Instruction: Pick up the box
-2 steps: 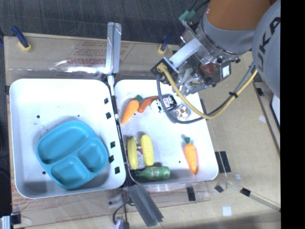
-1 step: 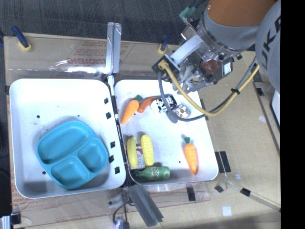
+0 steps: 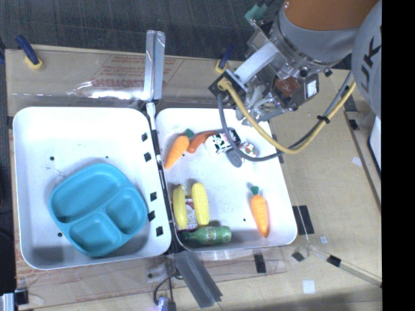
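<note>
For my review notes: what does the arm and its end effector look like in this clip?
The arm is grey with an orange band above the wrist. Yellow cables loop beneath it, alongside a black one. The end effector is a cluttered assembly of pale metal parts with a small green fitting on top.

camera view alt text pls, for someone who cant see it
A grey robot arm with its gripper hangs over the top edge of the right white bin, which holds two carrots, two corn cobs, a green bottle and a small black-and-white box. The left white bin holds a blue divided plate.
</note>
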`<state>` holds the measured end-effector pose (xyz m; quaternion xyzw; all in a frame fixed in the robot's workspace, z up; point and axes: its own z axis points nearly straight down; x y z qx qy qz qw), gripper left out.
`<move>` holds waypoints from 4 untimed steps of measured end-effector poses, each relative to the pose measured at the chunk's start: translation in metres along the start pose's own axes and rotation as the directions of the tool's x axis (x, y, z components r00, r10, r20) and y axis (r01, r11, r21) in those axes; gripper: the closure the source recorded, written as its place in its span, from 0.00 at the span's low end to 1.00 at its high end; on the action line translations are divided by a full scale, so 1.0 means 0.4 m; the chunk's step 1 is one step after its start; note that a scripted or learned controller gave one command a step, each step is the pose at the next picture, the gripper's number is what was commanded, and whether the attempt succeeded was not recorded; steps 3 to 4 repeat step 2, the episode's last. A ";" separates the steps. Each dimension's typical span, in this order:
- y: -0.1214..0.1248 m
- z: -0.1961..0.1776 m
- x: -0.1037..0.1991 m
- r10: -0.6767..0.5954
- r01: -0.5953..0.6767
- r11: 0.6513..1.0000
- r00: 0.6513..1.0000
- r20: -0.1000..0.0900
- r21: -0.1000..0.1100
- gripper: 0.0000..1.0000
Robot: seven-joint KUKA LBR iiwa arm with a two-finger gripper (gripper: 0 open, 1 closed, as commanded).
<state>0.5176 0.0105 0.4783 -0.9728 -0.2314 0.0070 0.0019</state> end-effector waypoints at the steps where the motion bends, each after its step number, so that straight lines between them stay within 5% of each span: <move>1: -0.005 -0.023 0.004 -0.011 0.011 1.000 1.000 0.002 0.001 1.00; 4: -0.009 -0.046 0.008 -0.022 0.022 1.000 1.000 0.004 0.001 1.00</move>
